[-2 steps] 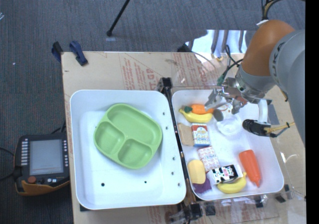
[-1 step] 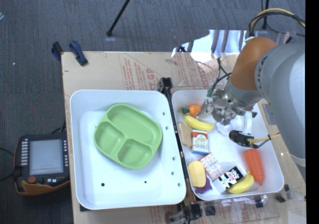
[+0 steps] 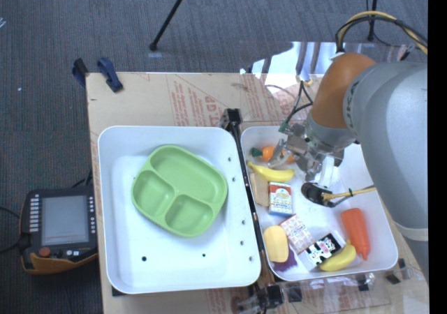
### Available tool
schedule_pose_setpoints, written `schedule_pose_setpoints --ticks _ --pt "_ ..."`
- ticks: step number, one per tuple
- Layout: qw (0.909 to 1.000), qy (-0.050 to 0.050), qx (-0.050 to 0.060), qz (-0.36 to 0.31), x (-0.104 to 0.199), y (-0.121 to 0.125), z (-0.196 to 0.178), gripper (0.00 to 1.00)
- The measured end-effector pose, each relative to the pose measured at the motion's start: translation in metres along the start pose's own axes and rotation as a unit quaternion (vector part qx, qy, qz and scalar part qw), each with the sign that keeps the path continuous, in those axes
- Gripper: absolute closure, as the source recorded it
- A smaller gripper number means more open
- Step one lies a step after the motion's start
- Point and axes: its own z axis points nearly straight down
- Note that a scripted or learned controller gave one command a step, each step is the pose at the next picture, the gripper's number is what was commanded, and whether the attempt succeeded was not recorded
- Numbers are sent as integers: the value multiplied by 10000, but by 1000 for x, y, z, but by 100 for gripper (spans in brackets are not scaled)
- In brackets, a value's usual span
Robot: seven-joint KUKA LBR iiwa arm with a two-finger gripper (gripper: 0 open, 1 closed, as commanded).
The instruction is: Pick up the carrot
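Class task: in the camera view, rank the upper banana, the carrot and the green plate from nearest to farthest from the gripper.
1. Upper banana: right bin, just below-left of the gripper.
2. Carrot: right bin, lower right part.
3. Green plate: left bin, farthest.

Dark grey carpet floor (image 3: 63, 12), black tripod legs (image 3: 178, 2), cardboard-topped bench (image 3: 167, 96), handheld control pendant (image 3: 61, 225) on floor

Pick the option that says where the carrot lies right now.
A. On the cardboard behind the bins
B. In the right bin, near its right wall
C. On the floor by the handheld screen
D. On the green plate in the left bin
B: the carrot lies in the right bin close to its right wall, apart from the green plate in the left bin.
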Motion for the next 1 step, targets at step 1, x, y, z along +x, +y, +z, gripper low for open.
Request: schedule_pose_setpoints --ticks 1 --pt "9813 -9 113 1921 6 -7 2 0"
